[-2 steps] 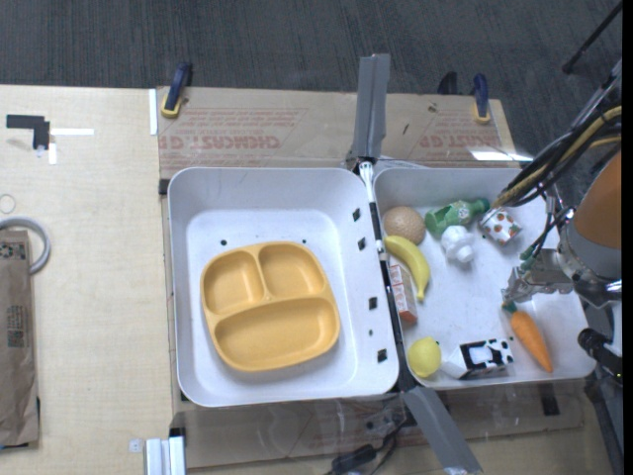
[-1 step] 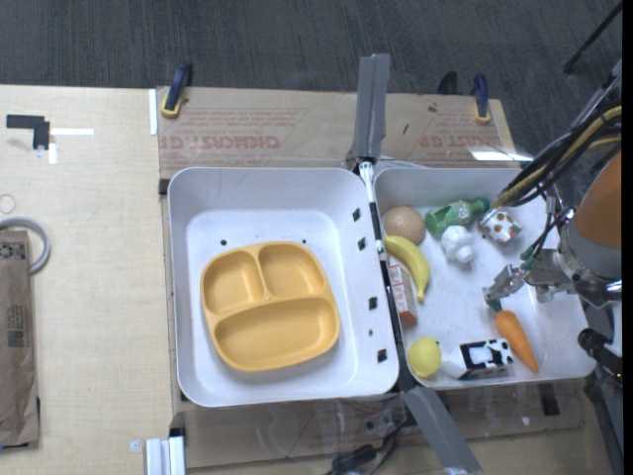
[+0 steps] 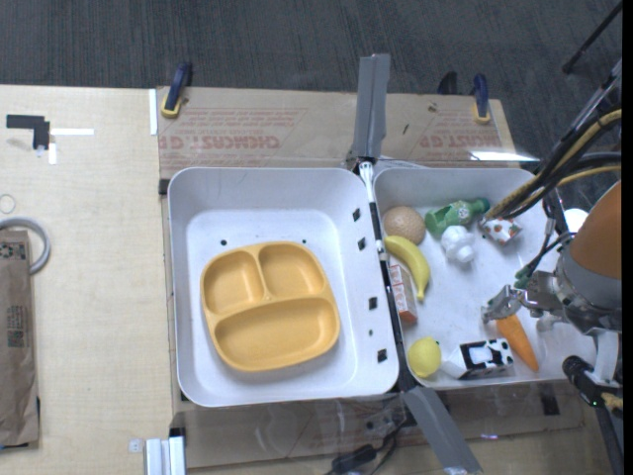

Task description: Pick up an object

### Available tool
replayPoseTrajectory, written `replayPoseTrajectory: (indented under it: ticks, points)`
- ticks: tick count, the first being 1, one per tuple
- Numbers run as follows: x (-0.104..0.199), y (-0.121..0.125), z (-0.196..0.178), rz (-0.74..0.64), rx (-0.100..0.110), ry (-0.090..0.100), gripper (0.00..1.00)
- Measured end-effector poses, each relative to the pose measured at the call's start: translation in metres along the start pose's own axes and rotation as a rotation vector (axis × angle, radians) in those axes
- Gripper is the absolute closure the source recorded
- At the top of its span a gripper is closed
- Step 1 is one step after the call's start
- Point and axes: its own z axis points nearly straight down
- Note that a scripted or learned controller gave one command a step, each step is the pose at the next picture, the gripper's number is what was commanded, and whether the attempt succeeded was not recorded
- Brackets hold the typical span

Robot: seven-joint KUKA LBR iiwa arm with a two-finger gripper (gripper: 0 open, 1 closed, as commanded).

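Observation:
The right bin (image 3: 465,180) holds several small objects. Among them are a brown round fruit (image 3: 404,223), a banana (image 3: 413,266), a green toy (image 3: 457,212), a white lump (image 3: 459,245) and a small red and white piece (image 3: 501,230). Toward the front lie a lemon (image 3: 424,356), a black and white toy (image 3: 487,356) and an orange carrot (image 3: 519,341). My gripper (image 3: 506,305) reaches in from the right and sits low over the carrot's upper end. The arm's grey body hides part of the bin's right side.
The left bin (image 3: 188,295) holds a yellow divided plate (image 3: 269,305). A thin red packet (image 3: 400,292) lies along the right bin's left wall. Cables (image 3: 554,171) hang over the right bin's far right corner. A brown bag (image 3: 15,334) lies at the far left.

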Motion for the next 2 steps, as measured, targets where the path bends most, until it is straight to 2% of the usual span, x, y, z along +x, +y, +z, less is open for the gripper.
replayPoseTrajectory:
  ticks: [1, 2]
  points:
    - [-0.001, 0.0, -0.008, 0.002, 0.002, 0.0, 1.0]
    - [0.039, 0.033, -0.145, 0.001, -0.001, -0.002, 1.0]
